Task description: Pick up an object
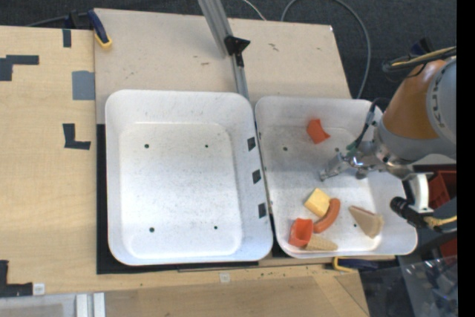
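The right bin holds several small objects. An orange block lies toward its far side. Near the front edge, a yellow cube touches a red sausage-shaped piece. A red-orange chunk and a tan cone lie in front of them, and a tan wedge sits to their right. My gripper hangs low over the middle of this bin, between the orange block and the yellow cube. Nothing shows in its grasp.
The left bin stands beside the right one, sharing a raised middle rim. A slanted metal pole rises behind the bins. A cable loops on the board behind the right bin. The arm's orange band overhangs the right bin's edge.
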Robot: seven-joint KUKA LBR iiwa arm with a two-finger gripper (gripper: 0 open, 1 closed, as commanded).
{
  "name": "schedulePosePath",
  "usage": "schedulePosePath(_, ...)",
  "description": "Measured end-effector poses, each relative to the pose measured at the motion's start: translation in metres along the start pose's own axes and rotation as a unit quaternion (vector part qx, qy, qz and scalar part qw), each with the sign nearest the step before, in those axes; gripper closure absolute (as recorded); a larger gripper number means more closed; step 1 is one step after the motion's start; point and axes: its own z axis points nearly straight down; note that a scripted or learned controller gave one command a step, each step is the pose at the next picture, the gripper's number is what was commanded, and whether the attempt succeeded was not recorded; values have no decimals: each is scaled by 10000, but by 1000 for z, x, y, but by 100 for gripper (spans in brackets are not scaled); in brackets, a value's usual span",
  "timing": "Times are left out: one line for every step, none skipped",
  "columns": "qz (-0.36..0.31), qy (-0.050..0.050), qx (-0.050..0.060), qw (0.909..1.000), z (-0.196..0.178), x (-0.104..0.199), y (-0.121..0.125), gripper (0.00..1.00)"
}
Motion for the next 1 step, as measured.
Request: schedulePosePath(-5, 3, -1, 10000, -11, 1, 0, 100)
